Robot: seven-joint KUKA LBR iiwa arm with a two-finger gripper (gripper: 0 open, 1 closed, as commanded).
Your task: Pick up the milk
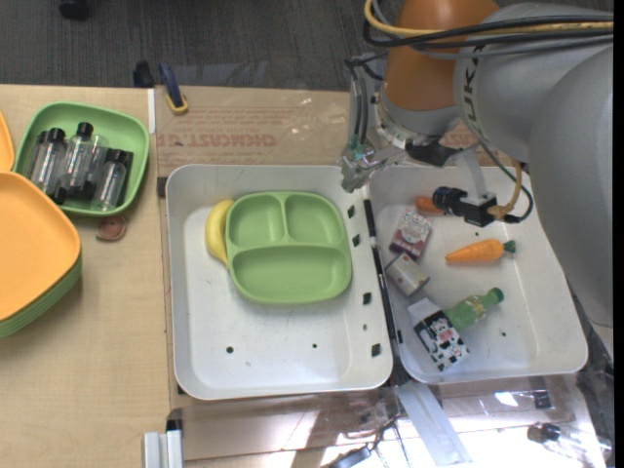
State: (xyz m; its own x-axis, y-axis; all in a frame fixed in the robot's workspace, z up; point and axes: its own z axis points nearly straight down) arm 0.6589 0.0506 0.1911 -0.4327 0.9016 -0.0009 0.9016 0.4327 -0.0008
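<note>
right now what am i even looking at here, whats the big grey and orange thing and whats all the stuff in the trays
The big grey and orange thing is a robot arm, seen by a single camera fixed above the bench and looking down at a slant. Its claw hangs over the divide between two white bins. The left bin holds a green divided plate with a banana tucked beside it. The right bin holds toy groceries: a carrot, a green bottle, and small cartons, one of them the milk it is meant to pick up. I can't see anything held in the claw.
</note>
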